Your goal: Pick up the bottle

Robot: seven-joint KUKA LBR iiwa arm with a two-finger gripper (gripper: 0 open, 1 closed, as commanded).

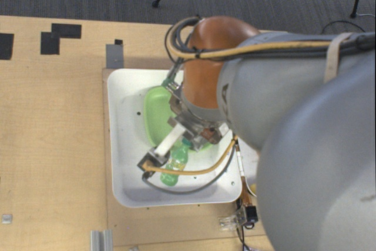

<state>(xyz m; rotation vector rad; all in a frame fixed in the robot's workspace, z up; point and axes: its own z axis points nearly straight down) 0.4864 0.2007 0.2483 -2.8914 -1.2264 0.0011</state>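
A small green translucent bottle (175,163) lies in the left white bin (120,144), near its front right part, with its lower end toward the front rim. My gripper (195,136) hangs just above and behind the bottle's upper end, under the orange wrist. The wrist and its fittings hide how the gripper meets the bottle, so I cannot tell whether it touches it.
A light green oval dish (154,109) lies in the same bin, just behind and left of the bottle. The big grey arm covers the view's right side. A grey block (114,55) stands on the bench behind the bin's back left corner.
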